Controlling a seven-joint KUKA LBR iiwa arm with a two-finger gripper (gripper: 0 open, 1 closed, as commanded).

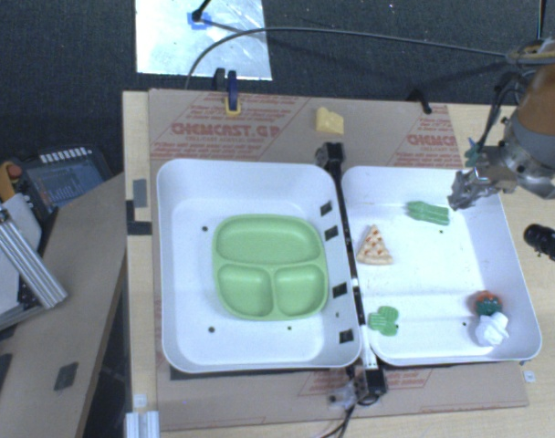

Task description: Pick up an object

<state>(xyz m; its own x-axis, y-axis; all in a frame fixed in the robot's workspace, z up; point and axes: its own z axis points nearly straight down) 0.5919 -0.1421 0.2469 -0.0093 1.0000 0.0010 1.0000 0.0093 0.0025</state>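
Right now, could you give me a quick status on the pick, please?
Gripper over right bin, beside green toy. Nothing seen between its fingers. Pizza slice toy lies apart.

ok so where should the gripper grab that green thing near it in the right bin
Grip the long green piece across its narrow middle, coming straight down from above. It lies flat on the right bin floor, long axis roughly left to right, with open floor on both long sides. The gripper is just right of it.

Even overhead light, soft faint shadows, glare on the foil sheet (203, 26), slightly soft focus throughout
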